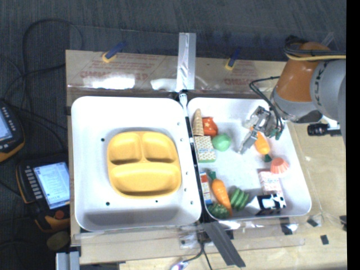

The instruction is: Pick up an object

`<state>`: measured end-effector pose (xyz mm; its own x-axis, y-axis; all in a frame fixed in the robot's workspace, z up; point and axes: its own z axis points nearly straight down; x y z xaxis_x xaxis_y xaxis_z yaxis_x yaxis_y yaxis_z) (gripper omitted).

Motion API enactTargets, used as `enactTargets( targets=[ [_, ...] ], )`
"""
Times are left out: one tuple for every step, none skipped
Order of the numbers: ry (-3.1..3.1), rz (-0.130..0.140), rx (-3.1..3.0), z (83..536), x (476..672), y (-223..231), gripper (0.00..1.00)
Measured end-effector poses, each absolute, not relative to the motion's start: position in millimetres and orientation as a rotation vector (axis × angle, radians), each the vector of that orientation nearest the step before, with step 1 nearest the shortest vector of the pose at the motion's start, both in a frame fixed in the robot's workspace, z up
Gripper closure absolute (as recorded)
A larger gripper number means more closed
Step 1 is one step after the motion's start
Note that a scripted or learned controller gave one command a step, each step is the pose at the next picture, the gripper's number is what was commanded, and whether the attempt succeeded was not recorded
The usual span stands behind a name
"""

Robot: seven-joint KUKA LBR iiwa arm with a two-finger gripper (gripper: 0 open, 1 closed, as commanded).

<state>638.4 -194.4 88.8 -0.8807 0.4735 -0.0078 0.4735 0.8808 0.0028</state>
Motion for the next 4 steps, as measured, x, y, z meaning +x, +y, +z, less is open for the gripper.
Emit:
enactTargets(
  targets=[
    [3.012, 0.001, 0.850, 89.7, 627.4, -156.0, 0.00],
    [3.014, -0.004, 0.834, 90.3, 597.9, -164.2, 0.00],
    [3.034, -0.004, 0.757, 90.5, 568.1, -206.1, 0.00],
    [3.049, 0.000, 0.701, 89.5, 629.9, -185.0, 0.00]
  ],
)
